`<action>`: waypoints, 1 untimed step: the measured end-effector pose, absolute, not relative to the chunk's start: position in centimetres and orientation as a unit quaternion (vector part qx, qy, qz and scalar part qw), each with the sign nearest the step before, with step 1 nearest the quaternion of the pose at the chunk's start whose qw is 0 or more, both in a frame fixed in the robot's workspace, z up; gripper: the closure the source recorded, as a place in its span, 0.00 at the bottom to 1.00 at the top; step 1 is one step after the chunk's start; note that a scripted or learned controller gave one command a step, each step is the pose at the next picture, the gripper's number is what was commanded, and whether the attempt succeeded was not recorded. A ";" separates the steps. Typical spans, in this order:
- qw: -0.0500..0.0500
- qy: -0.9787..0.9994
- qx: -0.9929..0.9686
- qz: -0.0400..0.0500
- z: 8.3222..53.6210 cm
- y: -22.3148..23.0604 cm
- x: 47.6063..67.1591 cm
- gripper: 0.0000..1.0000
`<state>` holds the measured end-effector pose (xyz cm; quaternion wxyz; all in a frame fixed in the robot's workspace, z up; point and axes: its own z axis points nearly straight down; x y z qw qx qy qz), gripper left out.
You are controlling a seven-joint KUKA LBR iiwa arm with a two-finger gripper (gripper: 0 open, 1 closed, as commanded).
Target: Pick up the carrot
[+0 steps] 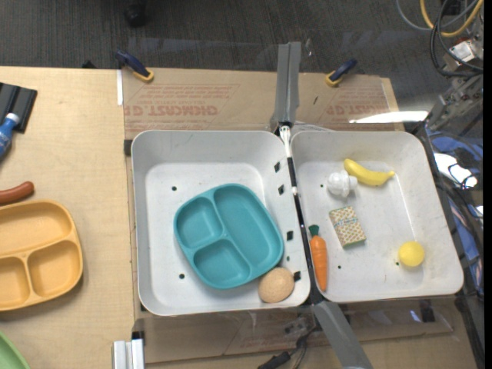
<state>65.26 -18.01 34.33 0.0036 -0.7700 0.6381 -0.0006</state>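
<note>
Lying in the right bin (430,206), the carrot (319,262) rests against the left wall, close to the bin's near-left corner. Its green top points toward the far side and its orange tip toward the near edge. It sits flat on the bin floor, untouched.

Task status: not started, as far as the view shows. The carrot has not been lifted, and no approach over it can be seen. The state of the pincer cannot be told from this view.

Neighbouring items in the right bin:
- a patterned block (347,227), just beside the carrot on its right, apart from it;
- a white lumpy object (339,184) and a banana (368,173), farther back;
- a yellow ball (411,254), well apart near the right wall.

The left bin (154,229) holds a teal divided plate (227,235) and a tan egg-shaped item (276,286), separated from the carrot by the shared bin walls.

Remaining steps, by judgement: position above the carrot, descend, close across its narrow width, and lift. The adjacent wall leaves little clearance on the carrot's left side, so a grip aligned across the body may contact the wall.
</note>
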 end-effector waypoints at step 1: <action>0.003 0.717 -0.697 0.000 41.7 -19.9 60.1 1.00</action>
